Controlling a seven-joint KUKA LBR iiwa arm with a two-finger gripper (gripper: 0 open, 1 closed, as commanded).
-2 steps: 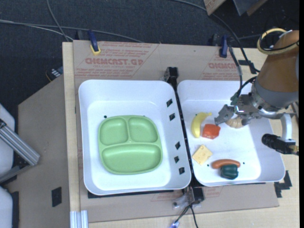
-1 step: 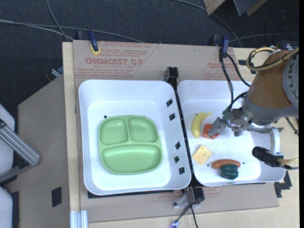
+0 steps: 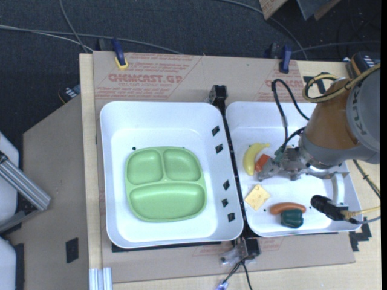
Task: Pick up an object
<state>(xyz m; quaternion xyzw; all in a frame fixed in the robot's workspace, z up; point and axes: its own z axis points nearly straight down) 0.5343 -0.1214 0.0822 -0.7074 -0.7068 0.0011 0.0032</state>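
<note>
Two toys sit at my gripper [image 3: 266,169]: banana [image 3: 254,154], small orange piece [image 3: 262,162]. Finger state: cannot tell. Banana likely light, slick; I'd pinch mid-curve.

Grey arm [image 3: 369,122]; orange band [image 3: 329,125]

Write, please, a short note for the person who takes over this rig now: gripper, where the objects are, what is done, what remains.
Gripper: low in the right bin, beside the banana and a small orange-red piece. I cannot tell if it grips anything.
Other objects in the right bin: yellow cheese slice, orange sausage-shaped piece, dark green item.
Left bin: green divided plate.
Done: nothing visibly lifted.
Left: grasp one object and raise it.
</note>
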